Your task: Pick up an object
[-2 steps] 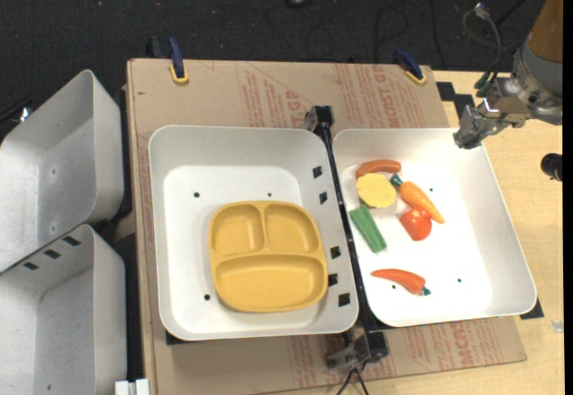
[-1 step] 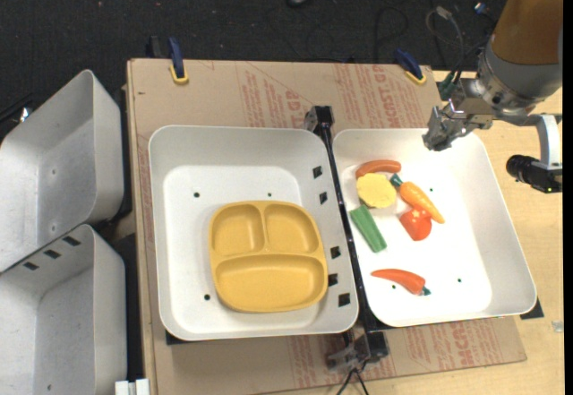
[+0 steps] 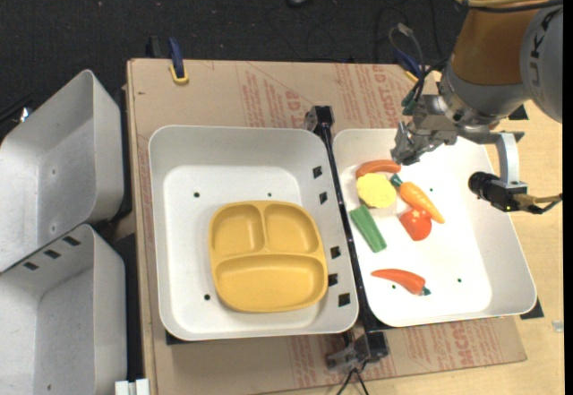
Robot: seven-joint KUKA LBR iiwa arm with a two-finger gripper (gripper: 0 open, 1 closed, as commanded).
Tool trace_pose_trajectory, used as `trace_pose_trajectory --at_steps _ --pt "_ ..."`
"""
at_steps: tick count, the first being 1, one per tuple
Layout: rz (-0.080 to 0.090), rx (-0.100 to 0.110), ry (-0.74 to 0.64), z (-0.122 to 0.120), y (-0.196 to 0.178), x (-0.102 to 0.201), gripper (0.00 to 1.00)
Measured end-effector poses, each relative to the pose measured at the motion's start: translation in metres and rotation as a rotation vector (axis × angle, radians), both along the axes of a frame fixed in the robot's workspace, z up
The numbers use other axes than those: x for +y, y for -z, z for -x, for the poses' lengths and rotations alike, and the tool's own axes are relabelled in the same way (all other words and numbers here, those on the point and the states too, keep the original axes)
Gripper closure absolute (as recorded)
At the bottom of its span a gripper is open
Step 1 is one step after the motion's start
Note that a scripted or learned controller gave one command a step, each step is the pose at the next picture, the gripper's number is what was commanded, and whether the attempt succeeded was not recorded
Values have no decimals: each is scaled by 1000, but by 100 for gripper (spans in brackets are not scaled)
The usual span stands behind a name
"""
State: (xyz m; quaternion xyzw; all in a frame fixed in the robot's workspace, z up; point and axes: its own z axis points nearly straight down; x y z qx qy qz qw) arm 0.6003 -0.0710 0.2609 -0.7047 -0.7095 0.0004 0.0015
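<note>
Overhead, the fingers [image 3: 405,154] hover over the right bin [image 3: 501,295] — grip state unclear — beside a sausage [image 3: 377,167]; left bin [image 3: 170,205] holds a yellow tray [image 3: 267,254].

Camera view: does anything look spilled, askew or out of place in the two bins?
Nothing stands out. The yellow tray lies flat in the left bin, and the toy vegetables sit loosely clustered inside the right bin, below the gripper.

A yellow divided tray [image 3: 267,256] is lying flat in the left white bin [image 3: 179,160], which is sitting beside the right white bin [image 3: 501,286] on a brown board surface [image 3: 260,89], with two white containers [image 3: 54,205] standing off to the left.
</note>
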Motion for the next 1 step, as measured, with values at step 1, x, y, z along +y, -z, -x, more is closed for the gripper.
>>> trace_pose_trajectory --at_steps 1 --pt "0 -1 -1 5 2 59 100"
